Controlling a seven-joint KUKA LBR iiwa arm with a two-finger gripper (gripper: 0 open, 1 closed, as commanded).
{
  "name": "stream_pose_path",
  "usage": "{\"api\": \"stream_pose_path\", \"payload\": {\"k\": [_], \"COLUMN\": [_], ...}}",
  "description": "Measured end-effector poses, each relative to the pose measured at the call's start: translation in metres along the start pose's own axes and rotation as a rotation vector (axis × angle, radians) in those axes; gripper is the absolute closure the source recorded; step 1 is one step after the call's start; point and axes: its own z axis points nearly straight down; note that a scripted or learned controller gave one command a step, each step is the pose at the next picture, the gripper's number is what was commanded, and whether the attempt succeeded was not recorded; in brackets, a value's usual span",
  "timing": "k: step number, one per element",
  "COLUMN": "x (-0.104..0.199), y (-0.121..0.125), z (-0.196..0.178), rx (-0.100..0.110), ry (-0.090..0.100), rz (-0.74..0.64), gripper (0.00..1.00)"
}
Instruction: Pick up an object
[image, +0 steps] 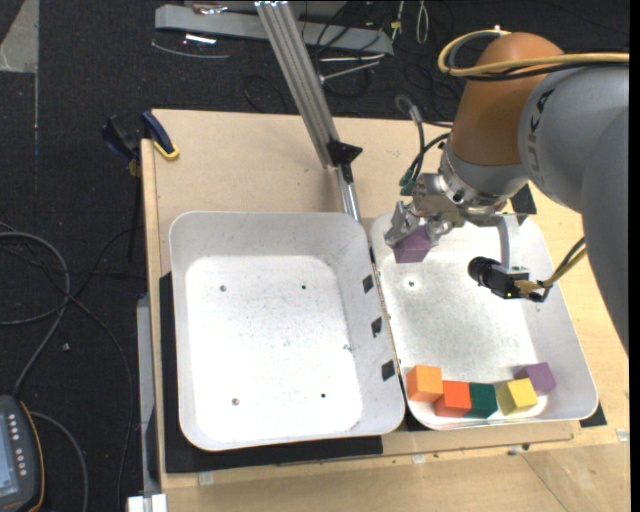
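The right bin (560, 330) has most of its floor bare, with five blocks crowded along its near rim: orange block (426, 382), red block (456, 397), green block (483, 400), yellow block (517, 395) and a purple block (540, 376). The left bin (200, 300) beside it offers wide open floor. Over the right bin's far-left corner, the gripper (412, 235) appears clamped on a mauve block (412, 246), apparently lifted off the floor.

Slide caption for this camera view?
Gripper holding a purple block above the right bin; five blocks line its near edge.
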Motion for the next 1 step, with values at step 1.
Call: {"api": "stream_pose_path", "payload": {"k": [1], "x": [0.0506], "y": [-0.0101], "z": [0.0282], "rx": [0.010], "ry": [-0.001], "rz": [0.003], "gripper": [1.00]}}
